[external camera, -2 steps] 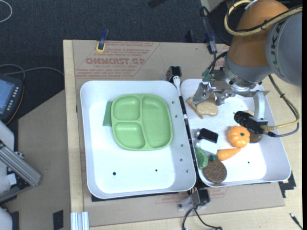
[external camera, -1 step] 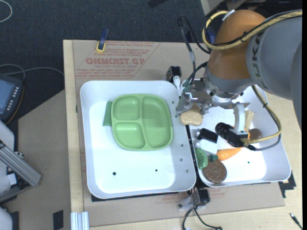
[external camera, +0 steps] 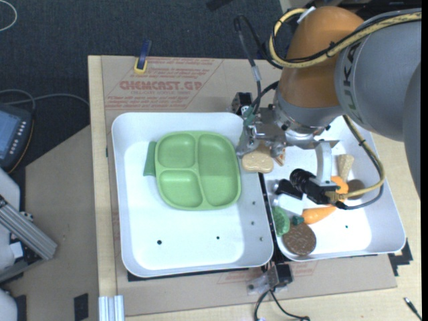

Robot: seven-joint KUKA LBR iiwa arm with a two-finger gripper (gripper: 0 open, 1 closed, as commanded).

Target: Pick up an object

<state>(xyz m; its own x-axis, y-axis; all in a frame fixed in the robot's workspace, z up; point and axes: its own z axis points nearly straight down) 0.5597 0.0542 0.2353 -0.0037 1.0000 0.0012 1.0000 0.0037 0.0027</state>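
Observation:
My gripper [external camera: 262, 151] hangs over the rim between the two white bins, below the orange band of the arm. A flat tan piece shaped like a biscuit [external camera: 256, 163] sits at its fingertips, gripped between them and raised over the divider. In the right bin [external camera: 374, 236] lie an orange carrot [external camera: 318, 214], a brown round disc [external camera: 299, 240], a dark green item [external camera: 279, 220] and a pale beige wedge [external camera: 344, 163]. The arm covers the far part of the right bin.
A green divided plate [external camera: 198, 170] lies in the left bin [external camera: 134, 233], over a green cloth [external camera: 149, 159]. Under both bins is a cardboard sheet [external camera: 160, 82] with a blue and yellow clip [external camera: 142, 59] at its far edge.

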